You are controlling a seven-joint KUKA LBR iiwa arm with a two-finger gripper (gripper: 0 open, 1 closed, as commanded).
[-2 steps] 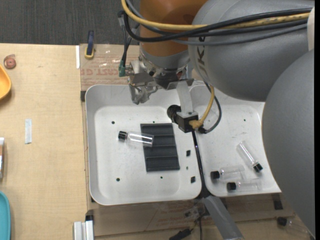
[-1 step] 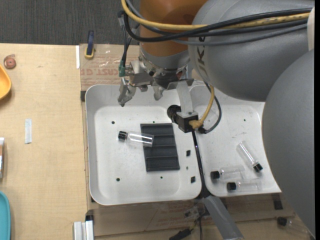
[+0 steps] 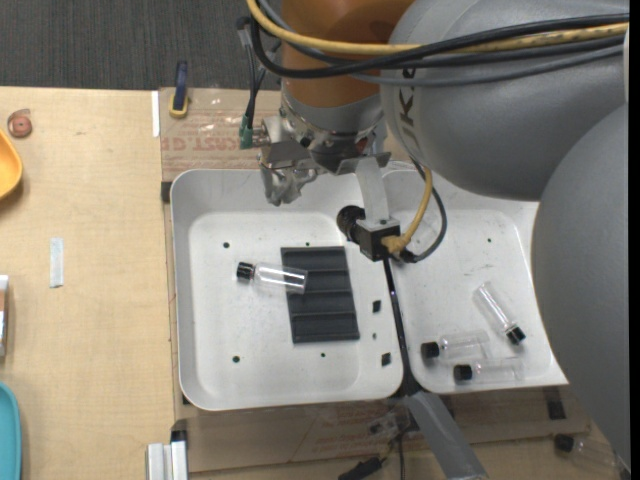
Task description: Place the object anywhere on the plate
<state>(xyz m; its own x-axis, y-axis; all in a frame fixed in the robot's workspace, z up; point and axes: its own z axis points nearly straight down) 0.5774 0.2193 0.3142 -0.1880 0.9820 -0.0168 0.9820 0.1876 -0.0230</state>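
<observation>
Vial [image 3: 271, 276] flat beside black plate [image 3: 322, 295], cap pointing left; gripper [image 3: 284, 183] state unclear

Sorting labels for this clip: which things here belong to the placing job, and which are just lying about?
Job:
- gripper
- clear vial lying partly on the plate
- black ribbed plate
- left bin

Lying about:
- three vials in the right bin
- orange dish
- blue clamp

Clear vial [image 3: 270, 276] with black cap, lying on its side in left bin, cap end pointing left, its right end overlapping the dark ribbed plate [image 3: 322, 295], which lies flat mid-bin.
</observation>
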